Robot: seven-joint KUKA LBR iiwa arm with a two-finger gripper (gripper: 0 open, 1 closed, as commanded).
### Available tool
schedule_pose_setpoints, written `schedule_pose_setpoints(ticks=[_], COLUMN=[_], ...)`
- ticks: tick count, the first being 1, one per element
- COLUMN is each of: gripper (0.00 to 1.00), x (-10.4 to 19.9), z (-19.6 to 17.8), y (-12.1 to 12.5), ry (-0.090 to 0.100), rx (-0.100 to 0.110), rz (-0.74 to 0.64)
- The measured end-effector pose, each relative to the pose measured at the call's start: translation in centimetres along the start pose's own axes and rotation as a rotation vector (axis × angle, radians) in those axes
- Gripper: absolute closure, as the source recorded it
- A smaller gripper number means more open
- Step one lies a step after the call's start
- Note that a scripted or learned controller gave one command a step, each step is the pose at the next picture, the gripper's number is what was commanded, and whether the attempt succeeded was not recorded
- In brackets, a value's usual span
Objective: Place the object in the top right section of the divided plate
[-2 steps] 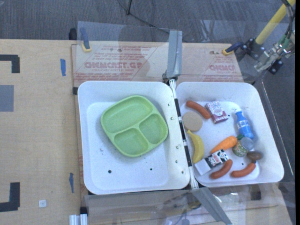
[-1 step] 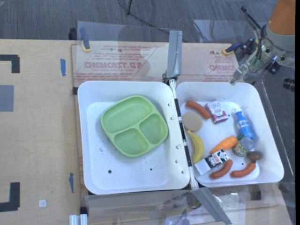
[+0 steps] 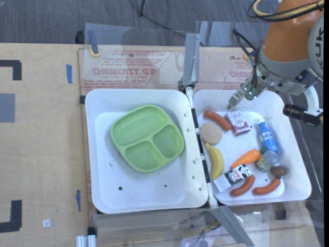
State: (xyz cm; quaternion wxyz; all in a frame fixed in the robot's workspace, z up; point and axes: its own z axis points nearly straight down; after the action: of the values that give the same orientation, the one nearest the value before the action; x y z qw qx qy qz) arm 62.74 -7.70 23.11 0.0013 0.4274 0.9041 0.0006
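Currently: arm reaching from right | gripper above right bin, grip state unclear

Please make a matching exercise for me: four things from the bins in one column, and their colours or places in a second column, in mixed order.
Things:
1. divided plate
2. banana
3. bottle
4. carrot

Descriptions:
A. orange, near the right bin's middle
B. green, in the left bin
C. blue label with white cap, right side of the right bin
D. yellow, by the right bin's left wall

Pairs: 1-B, 2-D, 3-C, 4-A
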Motion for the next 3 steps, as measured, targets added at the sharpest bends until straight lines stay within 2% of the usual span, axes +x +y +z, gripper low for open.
schedule_pose_setpoints(ticks=[1,2,3], gripper=[1.0,1.0,1.0], x=[-0.2,1.7,3.5], z=[-1.2,4.6,4.6], y=[0.0,-1.6,-5.4], ry=[-0.005,0.0,0.001], rx=[-0.006,0.0,0.001], rz=[0.003,-0.029,-0.038])
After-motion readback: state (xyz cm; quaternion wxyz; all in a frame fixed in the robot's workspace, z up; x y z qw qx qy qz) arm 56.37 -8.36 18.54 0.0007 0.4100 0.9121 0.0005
